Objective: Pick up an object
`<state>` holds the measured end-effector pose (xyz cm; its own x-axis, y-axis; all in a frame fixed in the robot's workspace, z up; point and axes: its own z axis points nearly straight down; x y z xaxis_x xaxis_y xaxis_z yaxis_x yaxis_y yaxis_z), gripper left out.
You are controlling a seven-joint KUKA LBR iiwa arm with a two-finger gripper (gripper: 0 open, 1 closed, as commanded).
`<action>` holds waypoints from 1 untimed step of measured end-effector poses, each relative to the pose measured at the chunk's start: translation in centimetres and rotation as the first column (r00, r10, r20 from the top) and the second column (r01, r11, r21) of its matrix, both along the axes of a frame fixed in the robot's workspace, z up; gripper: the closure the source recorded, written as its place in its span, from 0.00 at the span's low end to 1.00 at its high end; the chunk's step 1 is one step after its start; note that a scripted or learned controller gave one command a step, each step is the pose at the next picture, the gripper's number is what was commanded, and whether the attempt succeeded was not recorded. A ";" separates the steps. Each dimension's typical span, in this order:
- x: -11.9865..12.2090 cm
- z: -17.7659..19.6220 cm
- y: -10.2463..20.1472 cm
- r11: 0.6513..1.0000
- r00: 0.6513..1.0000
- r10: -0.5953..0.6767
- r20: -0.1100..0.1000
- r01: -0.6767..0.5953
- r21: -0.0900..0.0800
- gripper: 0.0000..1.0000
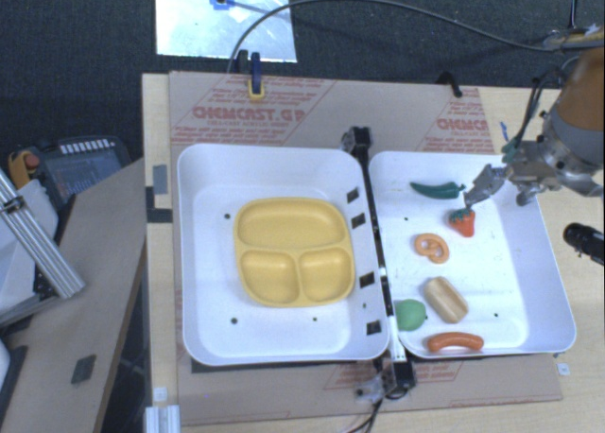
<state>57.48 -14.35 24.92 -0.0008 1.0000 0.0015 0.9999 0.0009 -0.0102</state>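
My gripper (500, 193) reaches in from the right over the right bin (539, 261), near its back. Its fingers stand apart and open, with nothing between them. One fingertip (475, 192) hangs just above a small red piece with a green top (462, 223). A green pepper (436, 189) lies to the left of that fingertip. Further forward in the same bin lie an orange pretzel (432, 248), a tan bun (445, 299), a green round piece (410, 314) and an orange sausage (455, 342).
The left bin (203, 233) holds a yellow divided tray (291, 250). A black divider (371, 242) runs between the two bins. A grey keypad box (80, 171) and a metal rail (33, 233) sit off the bench to the left.
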 end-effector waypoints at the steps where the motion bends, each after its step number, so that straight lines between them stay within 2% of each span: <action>1: 0.2 0.7 0.0 1.000 1.000 0.002 0.012 -0.002 -0.002 0.00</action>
